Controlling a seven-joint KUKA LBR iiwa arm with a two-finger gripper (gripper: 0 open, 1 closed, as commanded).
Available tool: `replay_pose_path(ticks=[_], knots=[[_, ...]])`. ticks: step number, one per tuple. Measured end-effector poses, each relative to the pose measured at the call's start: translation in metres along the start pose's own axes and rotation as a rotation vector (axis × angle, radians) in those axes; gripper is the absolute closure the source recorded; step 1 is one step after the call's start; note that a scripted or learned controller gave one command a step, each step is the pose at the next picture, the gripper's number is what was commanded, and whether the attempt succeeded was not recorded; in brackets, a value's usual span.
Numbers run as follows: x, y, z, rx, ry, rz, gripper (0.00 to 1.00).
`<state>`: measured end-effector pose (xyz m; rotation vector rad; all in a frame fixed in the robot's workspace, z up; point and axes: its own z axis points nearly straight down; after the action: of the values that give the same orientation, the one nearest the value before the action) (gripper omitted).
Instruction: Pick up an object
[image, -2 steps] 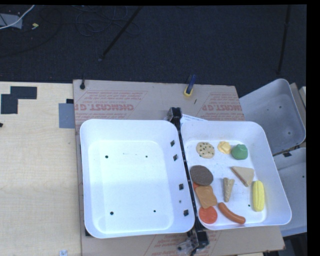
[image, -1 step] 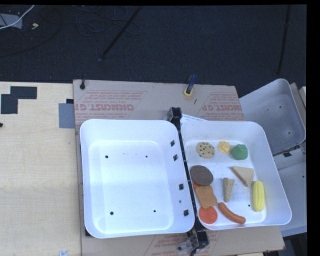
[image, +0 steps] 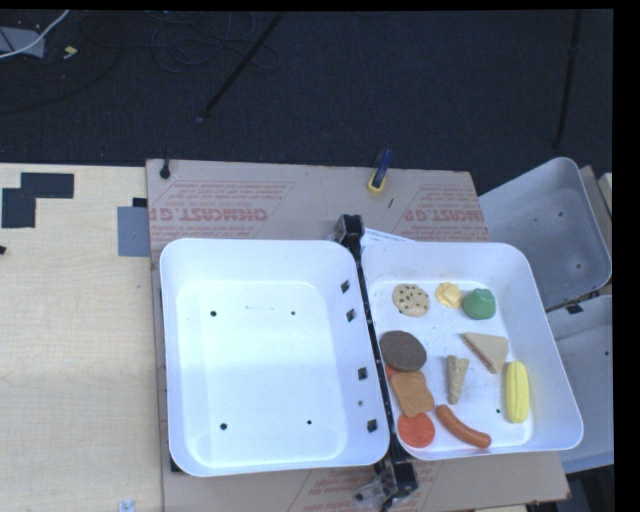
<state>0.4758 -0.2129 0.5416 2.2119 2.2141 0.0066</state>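
Of the two white bins, the left bin (image: 186, 300) comes first. The right bin (image: 535, 290) (toy food inside) holds what looks like a brown patty (image: 403, 350), a corn cob (image: 516, 391), a sausage (image: 463, 427) and a cookie (image: 410, 298). The claw's state cannot be told.

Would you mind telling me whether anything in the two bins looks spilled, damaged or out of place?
Nothing stands out. The toy foods all lie inside the right bin, among them the cookie, brown patty, corn cob and sausage. Nothing has spilled onto the bench.
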Motion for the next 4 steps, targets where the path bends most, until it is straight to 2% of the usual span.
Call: replay_pose_path(ticks=[1, 2, 3, 4], knots=[[0.069, 0.002, 0.09, 0.021, 0.009, -0.005, 1.0], [0.066, 0.002, -0.001, 0.005, 0.003, 0.0, 1.0], [0.007, 0.0, 0.004, 0.014, 0.004, 0.005, 1.0], [0.0, 0.0, 0.004, 0.013, 0.005, 0.001, 1.0]])
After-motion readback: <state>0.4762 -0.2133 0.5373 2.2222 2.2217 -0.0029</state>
